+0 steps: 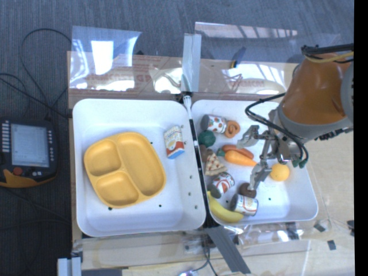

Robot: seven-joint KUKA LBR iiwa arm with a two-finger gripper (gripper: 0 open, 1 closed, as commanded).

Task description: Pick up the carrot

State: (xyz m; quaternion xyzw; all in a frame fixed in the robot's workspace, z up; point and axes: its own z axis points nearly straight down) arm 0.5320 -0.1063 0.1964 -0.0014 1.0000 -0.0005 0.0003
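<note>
The carrot [240,158] lies in the right bin [299,209], roughly at its middle, orange and tapered, pointing off to the right, with a second reddish-orange piece [238,150] pressed along its upper side. The arm [318,94] comes in from the right, its big orange band hanging over the bin's upper right corner, and the tool [260,156] hovers just to the right of the carrot's tip; its fingers [250,135] look spread apart, one above and one below the carrot's line, with nothing caught between them. Around the carrot the bin is crowded: a small can [214,123] and an orange ring-shaped piece [232,129] near the top, a dark green vegetable [207,138] below the can, a pizza slice [214,164] to the carrot's left, another can [223,183] beneath that, a banana [223,212] along the lower edge, a third can [247,204] beside it, and a yellow lemon [279,172] to the right under the wrist. In the left bin [92,220] sits a yellow divided plate [124,168] and, nearer the divider, a small carton [174,141]. A handheld control pendant [27,152] rests off to the far left, beyond the tabletop [339,200].
</note>
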